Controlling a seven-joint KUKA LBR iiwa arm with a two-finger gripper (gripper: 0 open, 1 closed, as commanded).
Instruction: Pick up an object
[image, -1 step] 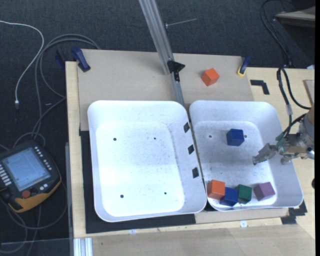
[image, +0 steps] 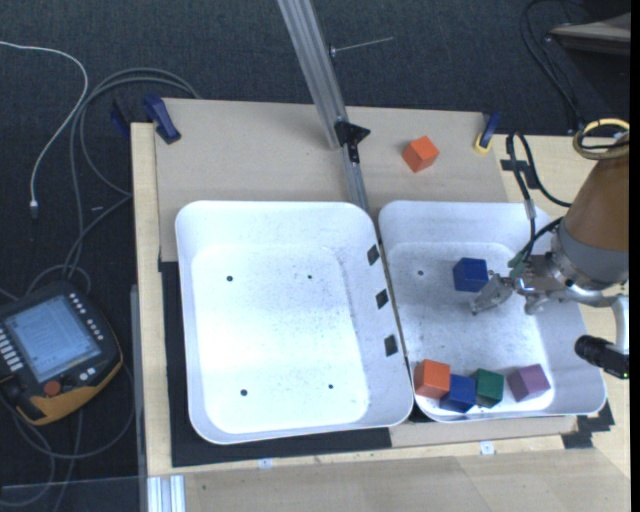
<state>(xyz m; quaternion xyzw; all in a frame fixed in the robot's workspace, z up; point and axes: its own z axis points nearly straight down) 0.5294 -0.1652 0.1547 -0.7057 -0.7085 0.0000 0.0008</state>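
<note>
In the right bin (image: 440, 225), a blue cube (image: 470, 273) sits alone near the middle. Along the bin's front wall lie an orange cube (image: 432, 377), a second blue cube (image: 460, 392), a green cube (image: 488, 386) and a purple cube (image: 528, 380). My gripper (image: 508, 300) hangs low over the bin floor, just right of and slightly in front of the lone blue cube. Its fingers are spread open with nothing between them. The left fingertip (image: 484, 302) is close to that cube without touching it.
The left bin (image: 270, 225) stands beside the right one, with black clips (image: 381, 297) along the shared wall. Another orange cube (image: 421, 153) lies on the bench behind the bins. A metal pole (image: 318, 70) rises at the back centre.
</note>
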